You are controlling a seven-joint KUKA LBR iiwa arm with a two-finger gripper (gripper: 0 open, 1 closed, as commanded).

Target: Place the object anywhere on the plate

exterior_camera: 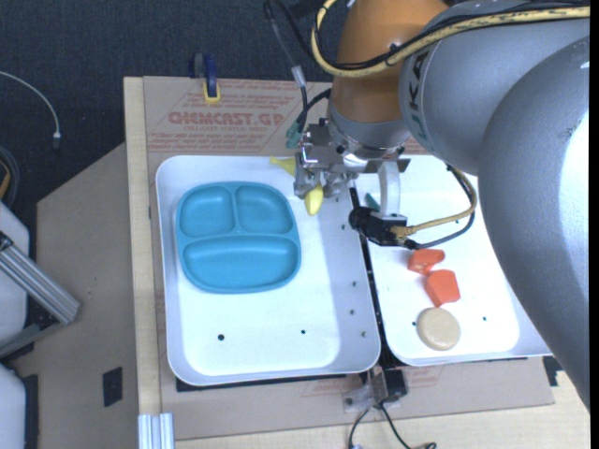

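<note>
I see the gripper [312, 191] with its jaws clamped on a small yellow object [314, 201], hanging at the blue divided plate's [239, 237] two o'clock, over the left bin [271, 344]. Orange pieces [435, 274] lie in the right bin [487, 340].

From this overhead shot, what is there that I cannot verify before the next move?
- Gripper: the wrist housing above covers the fingertips, so its state is unreadable.
- Small yellow object under the gripper: partly covered, so held or resting on the left white bin is unclear; its shape is too small to identify. It lies just right of the blue three-compartment plate.
- Right white bin: its far side is hidden by the grey arm.
</note>
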